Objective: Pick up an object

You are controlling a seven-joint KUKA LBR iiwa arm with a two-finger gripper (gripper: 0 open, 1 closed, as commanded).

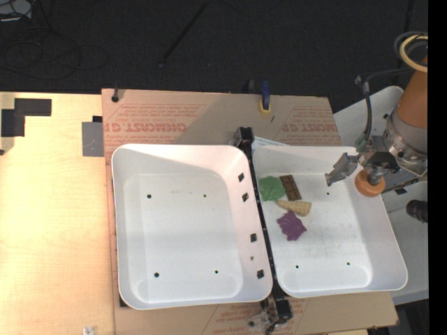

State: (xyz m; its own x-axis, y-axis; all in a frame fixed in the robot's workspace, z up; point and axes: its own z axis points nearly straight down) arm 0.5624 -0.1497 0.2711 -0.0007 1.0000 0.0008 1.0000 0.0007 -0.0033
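Left bin (133, 187) sat centre-left of frame, w/ a bare white floor. Right bin (377, 257) lay just beside it, the two rims touching along the middle.

Task's candidate things were clustered in the upper-left part of the right bin, close to the shared rim: green piece (269, 188), brown bar (290, 185) touching its right edge, tan wedge (296, 206) just below those, purple lump (291, 226) lowest in the group. All four lay flat on the bin floor, none lifted.

Gripper (343, 169) was at the right-centre of frame, over the right bin's upper right area, apart from the cluster; nothing was visible between its parts. Whether it was released or clenched could not be told at that angle. An orange round part (368, 183) sat just beside it on the wrist.

Risks, as judged: items were packed tight, so a descent could land on two at once or shove one aside. Pieces looked thin and flat, so the pinch might slip over them. The group's closeness to the bin wall could also block the approach.
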